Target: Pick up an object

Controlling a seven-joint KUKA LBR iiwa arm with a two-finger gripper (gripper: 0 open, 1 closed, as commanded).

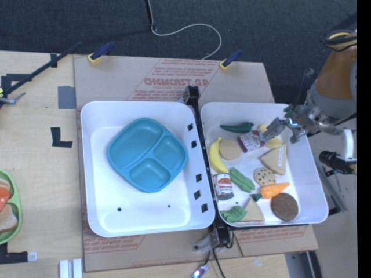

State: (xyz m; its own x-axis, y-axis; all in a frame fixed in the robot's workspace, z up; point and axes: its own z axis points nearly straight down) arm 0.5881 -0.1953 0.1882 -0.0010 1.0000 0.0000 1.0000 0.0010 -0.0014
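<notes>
The right bin [307, 178] holds several toy foods: a banana [217, 155], a dark green pepper [236, 127], a small red-and-white packet [250, 141], a cheese wedge [276, 160], a carrot [272, 190], a small can [224, 186] and a brown round patty [284, 206]. My gripper [284, 132] hangs over the bin's upper right part with its fingers spread open. Nothing sits between them. One finger [271, 130] points toward the packet, just above a small yellow piece [272, 142].
The left bin [98, 213] carries a blue divided plate [149, 154]. Both bins rest on a cardboard sheet [174, 80] clamped to the bench. A cable [185, 30] loops behind it. A green plate [7, 210] with food sits at the far left edge.
</notes>
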